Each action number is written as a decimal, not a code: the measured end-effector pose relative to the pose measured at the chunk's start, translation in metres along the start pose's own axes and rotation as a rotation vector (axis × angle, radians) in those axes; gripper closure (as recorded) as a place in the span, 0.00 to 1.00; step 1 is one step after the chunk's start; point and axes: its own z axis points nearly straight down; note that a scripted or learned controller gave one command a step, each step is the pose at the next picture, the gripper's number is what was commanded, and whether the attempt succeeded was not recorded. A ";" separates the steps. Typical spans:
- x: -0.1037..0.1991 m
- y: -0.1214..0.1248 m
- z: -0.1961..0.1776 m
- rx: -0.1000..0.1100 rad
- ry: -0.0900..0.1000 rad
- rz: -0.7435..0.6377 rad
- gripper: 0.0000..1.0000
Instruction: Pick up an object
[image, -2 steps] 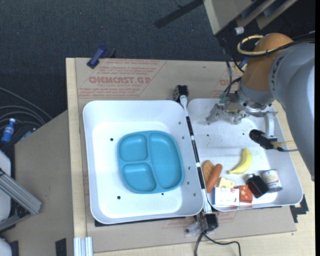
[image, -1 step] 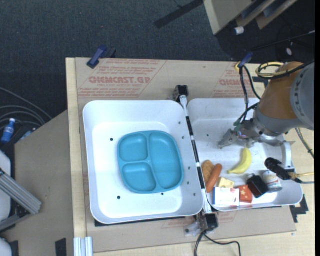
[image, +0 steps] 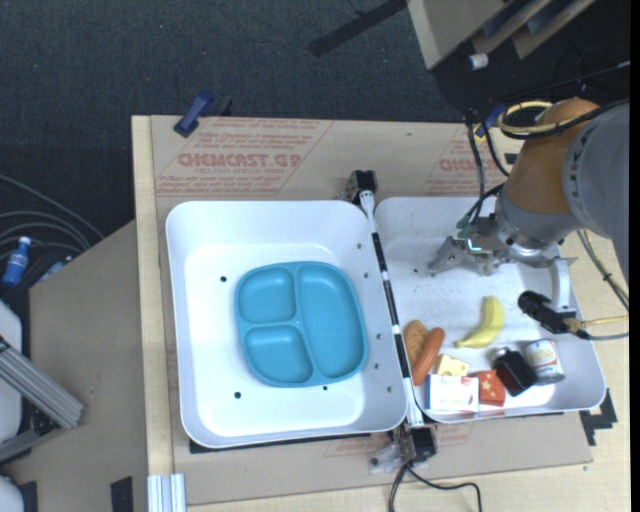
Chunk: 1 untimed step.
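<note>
Gripper (image: 462, 250) hangs over bare floor near the right bin's (image: 420, 225) far edge, grip state unreadable; banana (image: 484, 324) lies apart, so centre over it before descending.

Camera: fixed above the bench (image: 150, 300), looking down at a slant
Coverage: both bins
Distance: moderate, floor visible around

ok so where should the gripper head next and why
Probably toward the near side of the right bin, to come over the banana. The gripper sits over bare bin floor at the far side, apart from the items, and the banana lies nearest with space around it.
</note>
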 end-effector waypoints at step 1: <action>-0.013 0.037 0.000 0.000 -0.001 0.000 0.00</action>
